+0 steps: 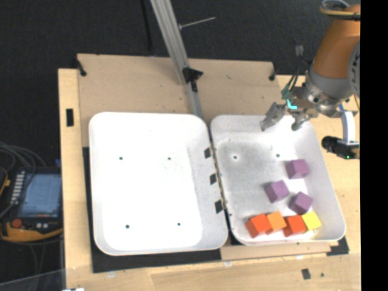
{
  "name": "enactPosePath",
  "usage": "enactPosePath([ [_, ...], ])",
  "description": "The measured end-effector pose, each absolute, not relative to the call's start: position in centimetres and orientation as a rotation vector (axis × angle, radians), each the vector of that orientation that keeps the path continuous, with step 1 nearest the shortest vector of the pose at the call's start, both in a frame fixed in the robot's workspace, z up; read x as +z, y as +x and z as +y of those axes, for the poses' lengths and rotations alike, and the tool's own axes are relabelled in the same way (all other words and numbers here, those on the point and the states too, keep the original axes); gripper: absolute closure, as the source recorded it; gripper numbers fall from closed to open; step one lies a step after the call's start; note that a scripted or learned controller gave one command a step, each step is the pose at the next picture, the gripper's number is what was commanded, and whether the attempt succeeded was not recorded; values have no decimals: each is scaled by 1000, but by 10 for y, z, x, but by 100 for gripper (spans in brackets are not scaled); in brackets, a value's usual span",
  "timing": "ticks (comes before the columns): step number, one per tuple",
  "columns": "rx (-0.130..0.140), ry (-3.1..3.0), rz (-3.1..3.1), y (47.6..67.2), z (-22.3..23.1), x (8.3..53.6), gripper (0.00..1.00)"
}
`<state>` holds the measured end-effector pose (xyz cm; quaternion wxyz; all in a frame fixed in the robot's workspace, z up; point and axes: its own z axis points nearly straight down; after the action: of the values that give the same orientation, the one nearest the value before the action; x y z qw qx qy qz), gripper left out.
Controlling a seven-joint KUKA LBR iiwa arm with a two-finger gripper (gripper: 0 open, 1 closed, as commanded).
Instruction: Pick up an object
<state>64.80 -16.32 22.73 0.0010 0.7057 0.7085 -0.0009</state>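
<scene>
My gripper (284, 120) hangs over the far edge of the right bin (242, 132), its two fingers spread apart with nothing between them. Well in front of it, three purple blocks lie in the bin: one (296, 168) nearest the gripper, one (277, 190) further left, one (301, 202) below. Along the bin's near edge sit a red-orange block (259, 225), an orange block (276, 220), another red-orange block (295, 225) and a yellow block (311, 220).
The left bin (148, 180) lies beside the right one. A slanted metal pole (176, 44) crosses the bench behind the bins. A screen device (36, 196) with cables sits off the bench at the left.
</scene>
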Motion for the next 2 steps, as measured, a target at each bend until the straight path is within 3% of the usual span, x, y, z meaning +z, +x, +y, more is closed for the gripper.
enactPosePath([
  [2,-5,2217,2227,650,-154,118,0],
])
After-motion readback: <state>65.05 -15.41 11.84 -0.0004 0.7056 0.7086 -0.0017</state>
